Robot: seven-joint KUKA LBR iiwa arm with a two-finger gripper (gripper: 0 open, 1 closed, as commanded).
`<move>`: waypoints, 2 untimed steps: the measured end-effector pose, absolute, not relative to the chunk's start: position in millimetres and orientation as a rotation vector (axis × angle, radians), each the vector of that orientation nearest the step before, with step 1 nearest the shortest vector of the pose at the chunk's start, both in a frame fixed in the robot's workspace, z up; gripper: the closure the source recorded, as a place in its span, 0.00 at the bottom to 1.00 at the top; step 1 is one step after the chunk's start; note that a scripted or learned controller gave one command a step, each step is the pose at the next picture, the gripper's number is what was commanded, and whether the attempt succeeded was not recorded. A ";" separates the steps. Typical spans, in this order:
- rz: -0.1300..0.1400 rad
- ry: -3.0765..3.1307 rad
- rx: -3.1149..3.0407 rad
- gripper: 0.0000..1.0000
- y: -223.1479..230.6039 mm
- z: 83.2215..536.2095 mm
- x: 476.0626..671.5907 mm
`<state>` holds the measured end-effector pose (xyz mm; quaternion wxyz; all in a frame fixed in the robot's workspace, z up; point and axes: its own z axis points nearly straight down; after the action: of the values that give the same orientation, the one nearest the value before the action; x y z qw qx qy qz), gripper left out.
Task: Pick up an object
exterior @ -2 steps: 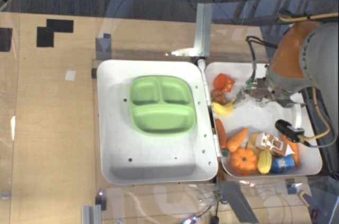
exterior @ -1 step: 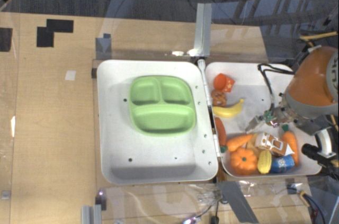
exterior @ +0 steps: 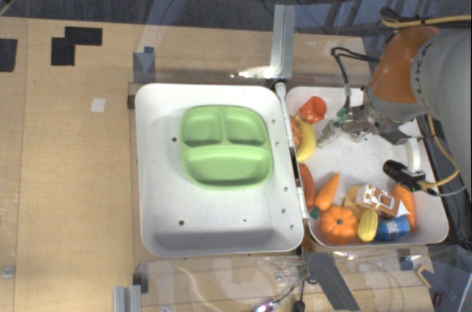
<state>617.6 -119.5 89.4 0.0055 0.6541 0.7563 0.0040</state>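
Hand (exterior: 341, 125) sits over the right bin (exterior: 435, 226) at its 11 o'clock area, near the banana (exterior: 305, 141); can't tell if it's apart or together, nothing seen clamped in it. Left bin (exterior: 158, 170): green divided plate (exterior: 225, 145) at center. Right bin: red pepper (exterior: 313, 109) at 11, banana w/ it, carrot (exterior: 327, 191) mid, pumpkin (exterior: 338, 223) at 7, yellow corn (exterior: 367, 225) and small carton (exterior: 375, 198) at 6.

Green divided plate (exterior: 224, 145) in the left bin (exterior: 158, 229) — gripper (exterior: 335, 127) above the banana (exterior: 306, 143)
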 end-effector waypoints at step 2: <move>0.019 2.374 2.036 0.00 -117.4 102.5 620.1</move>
<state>620.1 -117.4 102.5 0.0072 0.6509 0.7591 0.0061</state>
